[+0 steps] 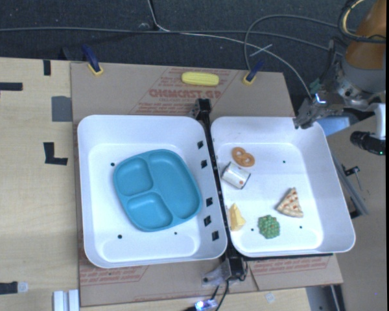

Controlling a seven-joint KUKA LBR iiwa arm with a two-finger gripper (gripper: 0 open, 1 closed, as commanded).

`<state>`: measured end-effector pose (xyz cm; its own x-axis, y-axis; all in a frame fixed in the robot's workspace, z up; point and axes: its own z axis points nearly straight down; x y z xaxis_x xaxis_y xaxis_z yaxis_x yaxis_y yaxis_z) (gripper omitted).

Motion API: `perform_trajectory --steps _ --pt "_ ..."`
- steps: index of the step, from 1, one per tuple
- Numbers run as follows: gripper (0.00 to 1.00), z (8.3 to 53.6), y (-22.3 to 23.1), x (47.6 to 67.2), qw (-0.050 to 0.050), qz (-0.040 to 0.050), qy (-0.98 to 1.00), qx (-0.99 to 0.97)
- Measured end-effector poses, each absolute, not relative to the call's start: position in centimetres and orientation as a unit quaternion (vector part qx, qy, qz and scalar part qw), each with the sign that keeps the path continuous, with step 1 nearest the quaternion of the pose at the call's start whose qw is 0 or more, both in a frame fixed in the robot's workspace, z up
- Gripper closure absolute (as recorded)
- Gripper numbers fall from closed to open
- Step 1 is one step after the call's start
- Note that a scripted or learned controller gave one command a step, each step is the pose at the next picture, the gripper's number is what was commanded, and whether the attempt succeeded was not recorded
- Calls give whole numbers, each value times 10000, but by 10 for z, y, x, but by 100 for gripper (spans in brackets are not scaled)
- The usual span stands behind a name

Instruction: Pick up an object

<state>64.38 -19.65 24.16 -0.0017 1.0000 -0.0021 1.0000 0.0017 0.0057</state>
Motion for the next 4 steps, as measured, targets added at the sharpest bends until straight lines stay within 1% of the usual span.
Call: perform_trajectory --steps 1,2,3,4 --pt "100 228 -140 647 -9 0 7092 7051" --pt "100 218 -81 648 -12 -3 7094 7048" --pt "100 222 -21 658 -8 6 7097 7045" --pt "100 216 40 663 -11 -1 7096 7046"
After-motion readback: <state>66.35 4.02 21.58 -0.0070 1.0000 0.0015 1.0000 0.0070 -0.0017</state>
